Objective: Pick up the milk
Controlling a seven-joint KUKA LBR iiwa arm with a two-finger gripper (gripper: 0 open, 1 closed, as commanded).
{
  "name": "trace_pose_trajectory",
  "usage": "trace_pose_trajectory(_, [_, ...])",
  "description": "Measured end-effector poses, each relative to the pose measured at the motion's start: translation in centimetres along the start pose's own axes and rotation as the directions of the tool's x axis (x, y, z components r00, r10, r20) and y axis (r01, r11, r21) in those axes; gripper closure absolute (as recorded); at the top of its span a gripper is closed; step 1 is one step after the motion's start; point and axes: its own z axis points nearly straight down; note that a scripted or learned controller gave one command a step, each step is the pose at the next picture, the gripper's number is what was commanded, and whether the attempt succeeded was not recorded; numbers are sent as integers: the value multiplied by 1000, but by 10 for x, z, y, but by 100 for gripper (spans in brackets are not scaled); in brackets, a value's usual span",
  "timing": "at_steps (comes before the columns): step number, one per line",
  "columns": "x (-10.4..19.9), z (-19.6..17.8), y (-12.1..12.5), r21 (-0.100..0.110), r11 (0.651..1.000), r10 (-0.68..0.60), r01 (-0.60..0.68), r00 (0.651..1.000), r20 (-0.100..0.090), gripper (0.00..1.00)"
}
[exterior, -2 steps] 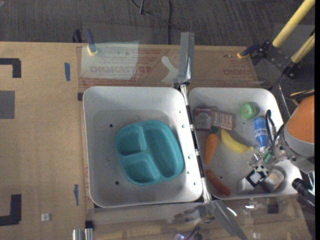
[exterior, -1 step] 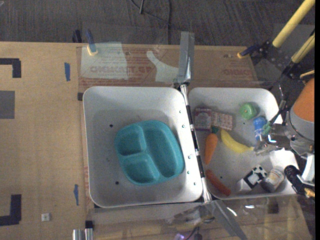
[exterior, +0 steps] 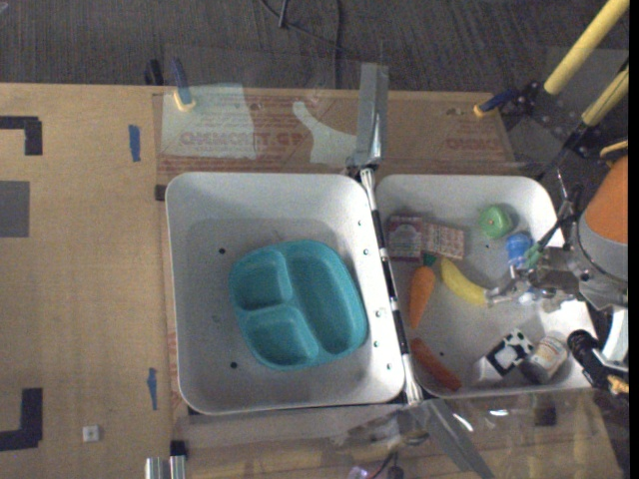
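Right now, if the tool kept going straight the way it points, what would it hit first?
Probably the banana. The tool points toward the image's left, its tip near the banana's end, with the carrot beyond. Its height over the bin is unclear, so it might pass above.

Both white bins [exterior: 200,267] look like smooth moulded plastic with a soft sheen. The teal divided tray [exterior: 297,304] is matt plastic. The bench [exterior: 80,267] looks like matt, pale wood. The carrot [exterior: 421,293] and banana [exterior: 461,282] look like smooth toy plastic, slightly glossy. The gripper [exterior: 519,289] is bare shiny metal.
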Motion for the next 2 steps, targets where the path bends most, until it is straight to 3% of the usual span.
trace_pose_trajectory(1, [-9,93,-4,-11,1000,9,-9,1000,-2,0])
trace_pose_trajectory(2, [-12,86,-4,-12,1000,14,-14,1000,4,100])
